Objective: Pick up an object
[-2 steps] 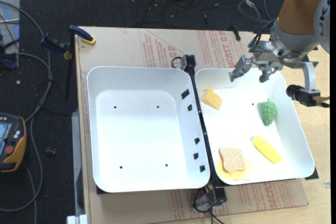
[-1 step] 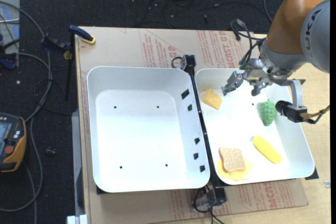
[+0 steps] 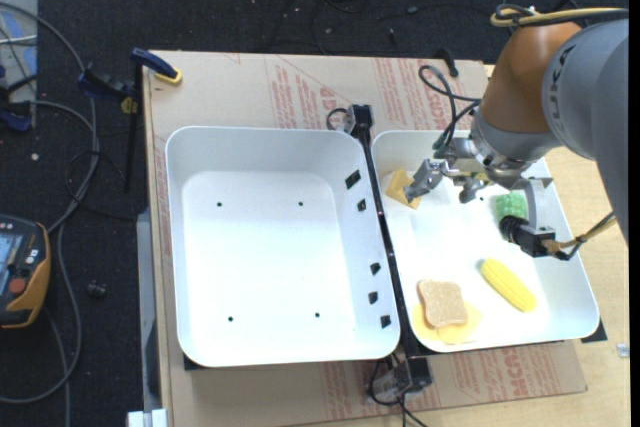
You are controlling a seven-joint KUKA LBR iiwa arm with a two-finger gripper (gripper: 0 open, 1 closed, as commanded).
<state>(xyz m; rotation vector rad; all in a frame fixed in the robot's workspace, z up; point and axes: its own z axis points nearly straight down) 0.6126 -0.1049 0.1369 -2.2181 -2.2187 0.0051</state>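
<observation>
Camera view | hand [image 3: 428,181] in right bin [image 3: 570,260], beside yellow wedge [image 3: 401,187] | grip state: cannot tell

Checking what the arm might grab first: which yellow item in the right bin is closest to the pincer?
The yellow wedge by the divider, just left of the pincer. The corn cob lies farther toward the front.

The 2 bins are white: the left bin [image 3: 200,165] has small black dots on its floor and black marks on its right wall, and the right bin [image 3: 575,315] is plain. The corn cob [image 3: 508,284] is bright yellow. The bread slice [image 3: 442,303] is light brown, on a pale yellow piece [image 3: 462,331]. The wedge [image 3: 399,187] is yellow, the small object [image 3: 511,206] is green. The arm [image 3: 570,85] is grey with an orange band. The bench board [image 3: 260,85] is beige with red print.
</observation>
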